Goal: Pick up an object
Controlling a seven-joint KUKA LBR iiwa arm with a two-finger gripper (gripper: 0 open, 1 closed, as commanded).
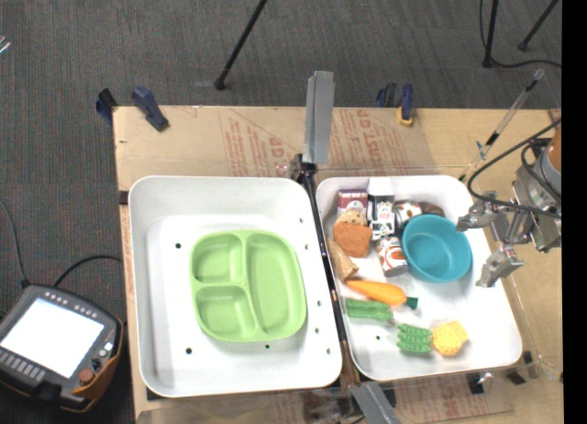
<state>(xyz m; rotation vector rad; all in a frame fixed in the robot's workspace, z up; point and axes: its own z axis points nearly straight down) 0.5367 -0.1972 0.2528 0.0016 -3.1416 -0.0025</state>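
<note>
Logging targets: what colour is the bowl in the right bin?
Teal blue; the bowl shows clearly in the camera view.

Green plate [248,285]; teal bowl [437,248]; orange carrot [376,292]; yellow, possibly corn [448,338].

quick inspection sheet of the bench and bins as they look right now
surface: cardboard-covered bench bearing a left bin and a right bin
job's things: right bin holds a teal bowl, toy carrot, corn, pea pod, small cartons
clutter: green divided plate in left bin
grippers: gripper at right bin's right rim, nothing between its fingers
cables: black cable near the arm
surroundings: pendant and tripod legs on the carpet; blue clamps
</note>
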